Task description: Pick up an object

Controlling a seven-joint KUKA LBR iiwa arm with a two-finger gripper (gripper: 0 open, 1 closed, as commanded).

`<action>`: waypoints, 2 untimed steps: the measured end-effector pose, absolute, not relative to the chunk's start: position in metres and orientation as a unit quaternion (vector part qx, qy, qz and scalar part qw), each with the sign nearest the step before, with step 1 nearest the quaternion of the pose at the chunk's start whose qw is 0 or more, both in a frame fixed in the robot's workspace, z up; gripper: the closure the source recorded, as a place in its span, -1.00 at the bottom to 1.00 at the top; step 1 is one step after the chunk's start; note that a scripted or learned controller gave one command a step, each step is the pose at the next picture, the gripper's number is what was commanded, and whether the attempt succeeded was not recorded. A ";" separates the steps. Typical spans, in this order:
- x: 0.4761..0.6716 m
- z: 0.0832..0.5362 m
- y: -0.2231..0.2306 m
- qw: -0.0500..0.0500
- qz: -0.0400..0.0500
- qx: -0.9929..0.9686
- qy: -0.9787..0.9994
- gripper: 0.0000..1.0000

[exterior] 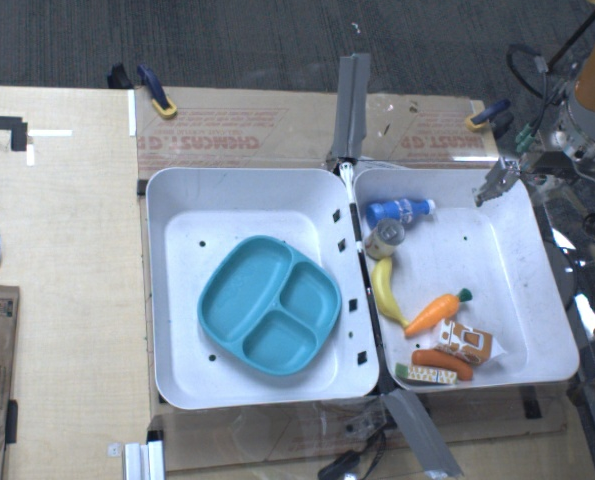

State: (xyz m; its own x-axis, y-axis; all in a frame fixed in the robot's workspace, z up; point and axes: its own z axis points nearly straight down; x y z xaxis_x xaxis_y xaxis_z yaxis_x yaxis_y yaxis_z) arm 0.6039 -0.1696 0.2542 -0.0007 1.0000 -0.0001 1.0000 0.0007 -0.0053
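Two white bins sit side by side on the bench. The left bin [167,298] has one thing in it – a blue divided plate [269,305] with three compartments, lying flat and a bit skewed around the middle of the floor.

The right bin [522,268] holds all the small stuff, mostly crowded along its left wall and near corner. A blue bottle [397,210] lies on its side near the far left corner, with a small grey-topped can [385,239] just beside it. Below that a banana [385,290] runs along the left wall, and an orange carrot [435,312] with a green tip lies at a slant, its fat end touching or almost touching the banana. Near the front edge a small printed carton [465,342], a red sausage-looking thing [441,361] and a flat green-and-white packet [427,375] are bunched together, touching each other.

The gripper [497,181] is up at the far right corner of the right bin, right around the rim – well apart from all the objects. Nothing is between its fingers as far as I can see, but it's small and tangled in cables there, so how far open it is I can't tell.
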 end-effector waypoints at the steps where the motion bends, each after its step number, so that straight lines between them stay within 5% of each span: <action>1: 0.556 0.129 -0.139 0.002 0.001 -0.626 -0.780 -1.00; 2: 0.580 0.089 -0.183 0.001 0.001 -0.568 -0.823 -1.00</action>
State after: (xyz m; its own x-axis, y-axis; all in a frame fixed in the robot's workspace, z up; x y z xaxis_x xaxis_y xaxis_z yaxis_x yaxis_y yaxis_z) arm 0.5798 -0.1834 0.0895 -0.3552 0.9348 0.0010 0.9348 0.3552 -0.0020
